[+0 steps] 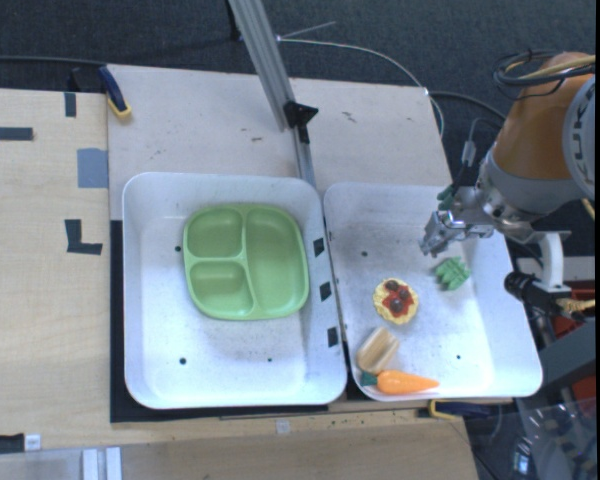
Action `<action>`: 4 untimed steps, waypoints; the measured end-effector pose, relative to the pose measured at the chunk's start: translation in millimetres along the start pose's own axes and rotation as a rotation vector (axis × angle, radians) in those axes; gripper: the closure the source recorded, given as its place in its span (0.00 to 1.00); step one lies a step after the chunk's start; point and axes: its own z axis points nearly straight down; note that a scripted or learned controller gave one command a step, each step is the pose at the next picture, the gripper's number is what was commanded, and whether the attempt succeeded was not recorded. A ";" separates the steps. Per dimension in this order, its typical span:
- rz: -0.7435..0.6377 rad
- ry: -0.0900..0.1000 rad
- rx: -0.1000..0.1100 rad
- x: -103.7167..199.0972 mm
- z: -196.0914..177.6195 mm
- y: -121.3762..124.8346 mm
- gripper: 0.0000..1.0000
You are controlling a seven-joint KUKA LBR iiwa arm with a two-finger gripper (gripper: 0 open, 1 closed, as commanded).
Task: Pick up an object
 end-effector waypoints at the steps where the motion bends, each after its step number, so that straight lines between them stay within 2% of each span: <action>1: 0.001 0.002 0.006 0.4 -7.2 0.2 1.00; 4: -0.006 0.003 0.006 176.3 -16.1 13.8 1.00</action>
